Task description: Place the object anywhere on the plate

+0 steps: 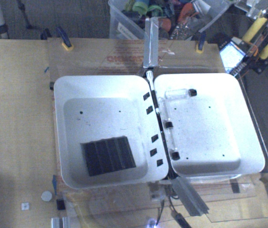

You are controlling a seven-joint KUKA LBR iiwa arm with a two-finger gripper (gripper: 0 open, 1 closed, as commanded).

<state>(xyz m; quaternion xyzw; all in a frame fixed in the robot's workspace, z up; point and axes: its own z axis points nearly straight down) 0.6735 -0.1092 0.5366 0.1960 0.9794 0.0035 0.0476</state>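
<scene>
A black ridged rectangular plate (109, 156) lies flat at the front of the left bin (67, 94), slightly turned. In the right bin (229, 127), a small clear tube with a black cap (180, 93) rests near the back wall. A second clear piece with black ends (171, 139) lies along that bin's left wall, beside the divider between the bins.
Small black tabs (152, 125) line the seam between the two bins. A metal bar (150, 42) runs back from the seam. Behind the bench stands a clear tub of coloured toys (172, 4). Blue clamps (66, 44) hold the back board. Yellow-padded gear (260, 25) sits at the top right.
</scene>
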